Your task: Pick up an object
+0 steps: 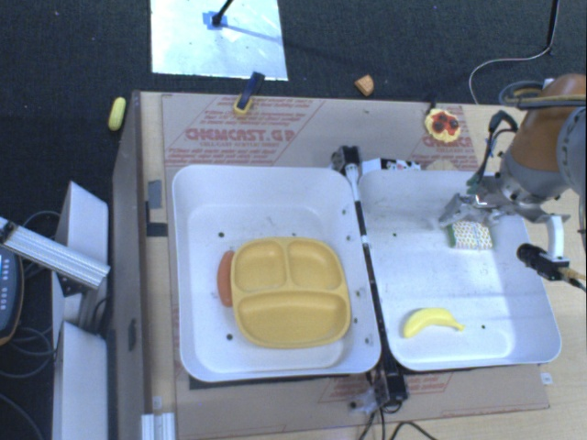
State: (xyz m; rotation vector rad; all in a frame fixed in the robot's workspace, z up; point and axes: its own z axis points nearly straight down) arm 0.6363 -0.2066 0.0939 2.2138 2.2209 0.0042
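Two white bins sit on the bench: the left bin (197, 246) holds a yellow divided plate (290, 291) half-hiding an orange object (224, 278), the right bin (514, 337) a banana (433, 321) and a patterned block (470, 236) just below the gripper (477, 205), whose grip I cannot tell.

Bright, even overhead light w/ soft shadows. The 2 white bins (275, 186) look slightly washed out. Pic is lo-res, mildly soft.
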